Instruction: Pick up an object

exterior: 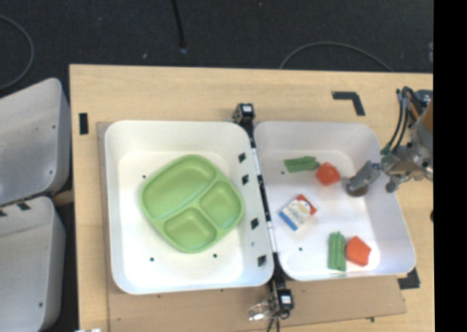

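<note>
The right bin holds several small objects. A flat green piece lies near its back, and a round orange-red item touches that piece's right end. In the middle lies a white packet with blue and red print. At the front, a green block sits against an orange block. My gripper hangs over the bin's right side, just right of the orange-red item. Its two fingers stand apart, open, with nothing between them.
The left bin holds a green divided plate. A black-clipped divider runs between the bins. The arm's wrist and cables sit at the right edge, over the bin wall.
</note>
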Controlling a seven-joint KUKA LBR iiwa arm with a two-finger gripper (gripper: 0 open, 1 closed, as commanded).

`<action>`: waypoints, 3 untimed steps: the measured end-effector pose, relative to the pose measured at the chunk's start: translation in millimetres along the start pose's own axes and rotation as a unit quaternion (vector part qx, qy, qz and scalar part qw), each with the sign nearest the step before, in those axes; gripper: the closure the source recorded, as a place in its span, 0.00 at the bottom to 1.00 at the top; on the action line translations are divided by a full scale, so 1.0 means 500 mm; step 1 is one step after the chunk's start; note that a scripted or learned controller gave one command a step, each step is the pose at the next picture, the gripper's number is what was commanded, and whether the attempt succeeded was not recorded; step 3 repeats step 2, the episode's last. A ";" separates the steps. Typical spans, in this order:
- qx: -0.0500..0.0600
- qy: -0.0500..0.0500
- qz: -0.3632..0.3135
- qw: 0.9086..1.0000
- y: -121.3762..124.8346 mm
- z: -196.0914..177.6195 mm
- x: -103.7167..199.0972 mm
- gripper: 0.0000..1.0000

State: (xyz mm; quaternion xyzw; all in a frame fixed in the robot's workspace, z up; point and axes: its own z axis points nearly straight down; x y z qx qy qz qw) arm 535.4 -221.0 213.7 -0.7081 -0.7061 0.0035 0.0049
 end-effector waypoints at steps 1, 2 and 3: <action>-0.006 -0.002 -0.002 1.000 0.006 -0.015 0.001 0.00; -0.005 -0.002 -0.001 1.000 0.016 0.075 -0.014 0.00; -0.005 -0.002 -0.001 1.000 0.016 0.075 -0.014 0.00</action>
